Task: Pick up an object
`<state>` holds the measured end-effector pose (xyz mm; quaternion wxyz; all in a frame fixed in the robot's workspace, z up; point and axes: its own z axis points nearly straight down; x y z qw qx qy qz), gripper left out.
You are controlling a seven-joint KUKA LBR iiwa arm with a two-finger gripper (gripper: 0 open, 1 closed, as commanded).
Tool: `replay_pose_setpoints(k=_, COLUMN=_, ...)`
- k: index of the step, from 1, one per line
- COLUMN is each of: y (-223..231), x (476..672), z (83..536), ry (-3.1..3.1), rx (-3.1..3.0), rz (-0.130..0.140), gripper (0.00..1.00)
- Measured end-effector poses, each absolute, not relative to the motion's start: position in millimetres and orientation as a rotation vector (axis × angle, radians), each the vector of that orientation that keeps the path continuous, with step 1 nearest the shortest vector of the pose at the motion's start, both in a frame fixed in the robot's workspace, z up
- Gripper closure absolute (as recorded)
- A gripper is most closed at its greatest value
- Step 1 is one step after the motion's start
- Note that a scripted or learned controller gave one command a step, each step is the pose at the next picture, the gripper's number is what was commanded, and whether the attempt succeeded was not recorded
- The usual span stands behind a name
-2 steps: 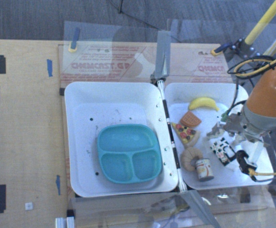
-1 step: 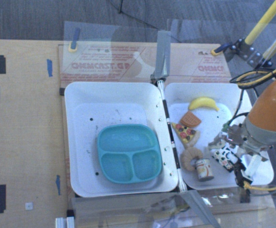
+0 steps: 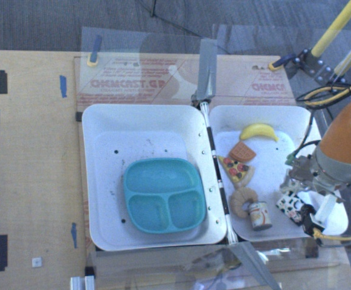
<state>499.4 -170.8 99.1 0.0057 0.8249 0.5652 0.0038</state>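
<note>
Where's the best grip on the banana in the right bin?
Grip the banana across its narrow middle, coming straight down. It lies flat, arched, apart from the waffle below it; the ends taper, and the bin wall behind leaves little room for a side approach.

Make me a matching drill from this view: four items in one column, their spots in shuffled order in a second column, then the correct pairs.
Items
1. teal divided tray
2. banana
3. small can
4. pizza slice

Spots
A. far end of the right bin
B. near edge of the right bin, beside the bagel
C. left bin
D. right bin, just below the waffle

Pairs: 1-C, 2-A, 3-B, 4-D
</note>
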Motion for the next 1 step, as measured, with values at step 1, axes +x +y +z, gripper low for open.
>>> replay_pose_setpoints(k=1, y=-72.2, x=479.6, z=183.9, ry=1.748, rx=2.612, rz=-0.002, gripper=1.00)
